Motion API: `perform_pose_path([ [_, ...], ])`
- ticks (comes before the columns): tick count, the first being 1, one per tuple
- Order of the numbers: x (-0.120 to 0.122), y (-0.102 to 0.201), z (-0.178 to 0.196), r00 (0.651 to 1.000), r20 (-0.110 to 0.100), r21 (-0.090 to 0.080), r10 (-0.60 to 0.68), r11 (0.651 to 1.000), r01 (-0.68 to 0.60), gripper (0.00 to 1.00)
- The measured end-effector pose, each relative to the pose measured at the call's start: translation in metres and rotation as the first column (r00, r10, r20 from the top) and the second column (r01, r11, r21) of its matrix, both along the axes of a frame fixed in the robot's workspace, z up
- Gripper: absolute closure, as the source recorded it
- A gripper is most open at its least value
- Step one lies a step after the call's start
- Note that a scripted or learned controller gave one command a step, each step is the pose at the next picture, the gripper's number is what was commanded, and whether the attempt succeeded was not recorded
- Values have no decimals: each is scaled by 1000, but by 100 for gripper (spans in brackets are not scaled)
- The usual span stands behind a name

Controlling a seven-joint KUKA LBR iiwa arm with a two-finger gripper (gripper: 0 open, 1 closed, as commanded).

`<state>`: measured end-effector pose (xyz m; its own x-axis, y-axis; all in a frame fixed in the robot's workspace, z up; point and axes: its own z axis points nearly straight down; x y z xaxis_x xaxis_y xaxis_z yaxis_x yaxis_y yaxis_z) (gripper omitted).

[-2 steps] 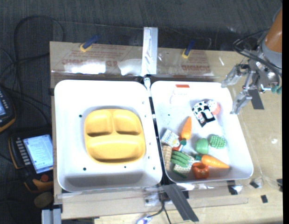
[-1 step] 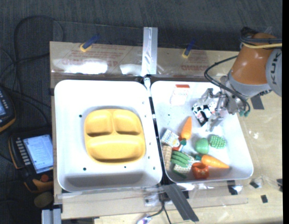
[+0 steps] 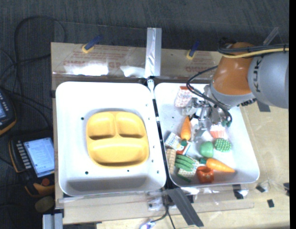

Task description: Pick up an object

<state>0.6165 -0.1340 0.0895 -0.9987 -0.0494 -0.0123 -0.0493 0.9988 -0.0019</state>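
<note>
A yellow divided plate (image 3: 117, 138) lies in the middle of the left bin (image 3: 71, 99), while in the right bin (image 3: 246, 142) toy food crowds the near edge, a carrot (image 3: 185, 128) near its left wall, and the gripper (image 3: 204, 123) hangs just beside that carrot, its grip impossible to tell.

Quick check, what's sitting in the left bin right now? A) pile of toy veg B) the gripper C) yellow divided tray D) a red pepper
C: the yellow divided tray lies in the left bin; the toy vegetables, such as the carrot, and the gripper are in the right bin.
</note>
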Motion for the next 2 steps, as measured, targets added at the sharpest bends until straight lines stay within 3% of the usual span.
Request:
perform_pose_path([
  [1, -33, 37, 1, 999, 0, 0, -49, 999, 49, 0],
  [2, -31, 37, 12, 999, 6, -4, -47, 999, 47, 100],
])
